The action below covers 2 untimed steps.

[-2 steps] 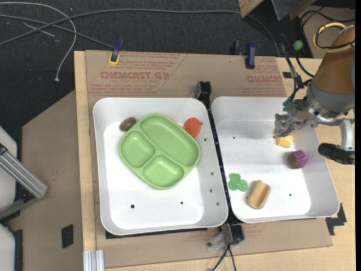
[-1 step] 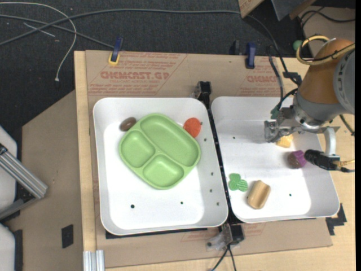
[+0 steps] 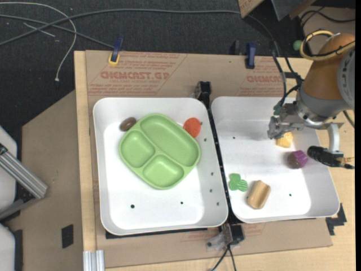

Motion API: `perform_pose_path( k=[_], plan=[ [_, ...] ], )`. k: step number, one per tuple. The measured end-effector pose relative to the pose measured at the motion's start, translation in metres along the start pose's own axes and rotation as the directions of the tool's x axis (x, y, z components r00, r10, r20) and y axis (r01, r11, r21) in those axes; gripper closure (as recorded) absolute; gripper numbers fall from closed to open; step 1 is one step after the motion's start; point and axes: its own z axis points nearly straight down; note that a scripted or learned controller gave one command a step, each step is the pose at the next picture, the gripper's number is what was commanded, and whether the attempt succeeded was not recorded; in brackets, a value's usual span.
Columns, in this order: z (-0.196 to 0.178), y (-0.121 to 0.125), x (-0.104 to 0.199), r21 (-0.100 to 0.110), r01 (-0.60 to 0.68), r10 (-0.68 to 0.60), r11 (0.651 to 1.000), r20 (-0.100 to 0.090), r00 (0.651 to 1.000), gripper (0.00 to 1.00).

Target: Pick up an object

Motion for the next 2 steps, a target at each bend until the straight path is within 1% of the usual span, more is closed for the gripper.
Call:
perform_pose_path(
  k=[1,2],
  plan=[
    [-0.058,0.002,-0.01,-0.006,-0.001,0.001,1.0,0.003,1.0,1.0],
    [-0.108,0.0,-0.001,-0.005,0.001,-0.001,1.0,0.002,1.0,1.0]
  ],
)
